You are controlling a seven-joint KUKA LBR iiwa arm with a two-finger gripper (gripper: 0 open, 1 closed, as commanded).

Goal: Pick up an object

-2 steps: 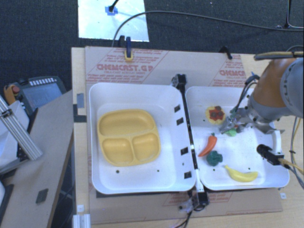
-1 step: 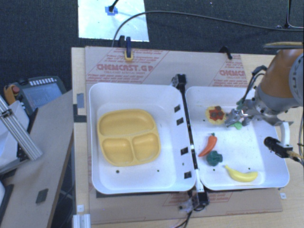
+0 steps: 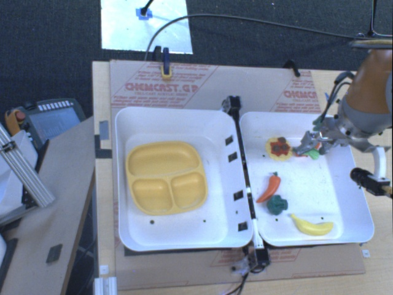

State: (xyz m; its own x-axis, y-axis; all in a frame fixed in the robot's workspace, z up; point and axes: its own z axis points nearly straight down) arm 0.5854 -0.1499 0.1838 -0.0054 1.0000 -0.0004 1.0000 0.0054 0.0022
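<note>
Grey pincer point(image 3: 309, 145) mine, low over right bin point(image 3: 344, 226), finger state unclear. Toy pizza point(image 3: 279, 148) just beside tips, likely target. Carrot point(image 3: 269, 187), broccoli point(image 3: 277, 204), banana point(image 3: 312, 226) nearer camera. Yellow tray point(image 3: 166, 177) far across.

You are looking at a robotics lab bench, not a home or kitchen. Two white bins point(image 3: 184, 118) sit clamped on a protective sheet printed with a maker's name point(image 3: 161, 86), over a plain wooden bench point(image 3: 101, 91). A handheld robot control pad point(image 3: 52, 121) rests at your left beside an aluminium rail point(image 3: 24, 168). Cables point(image 3: 258, 22) trail across dark carpet, and the food items are plastic toys point(image 3: 273, 189).
</note>
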